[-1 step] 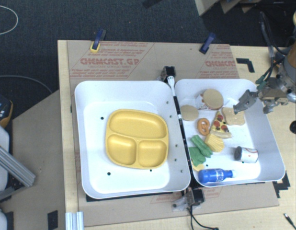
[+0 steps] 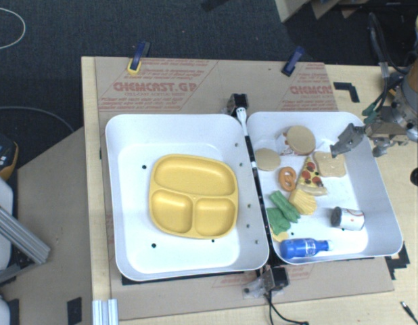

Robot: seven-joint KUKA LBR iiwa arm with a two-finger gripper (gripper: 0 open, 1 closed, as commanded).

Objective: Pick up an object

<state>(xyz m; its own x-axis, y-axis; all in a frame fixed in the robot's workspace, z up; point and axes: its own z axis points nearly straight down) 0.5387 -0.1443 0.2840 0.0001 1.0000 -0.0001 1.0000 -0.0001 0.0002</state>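
Observation:
The right bin [image 2: 381,205] holds several toy foods: a burger bun [image 2: 301,139], a round tan cookie [image 2: 267,159], a pretzel [image 2: 287,177], a pizza slice [image 2: 311,175], a piece of toast [image 2: 330,165], green beans [image 2: 282,210] and yellow chips [image 2: 304,200]. A blue bottle [image 2: 304,248] lies on its side at the bin's near edge. A small white and black cup [image 2: 347,218] lies to the right of the chips. My gripper [image 2: 362,143] hangs over the bin's far right part, just right of the toast. It is open, with nothing between its fingers.
The left bin [image 2: 128,181] holds a yellow three-compartment plate [image 2: 193,195]. A ridge with a black clip [image 2: 237,103] separates the two bins. Blue clamps [image 2: 137,56] hold the cardboard sheet at the bench's far edge.

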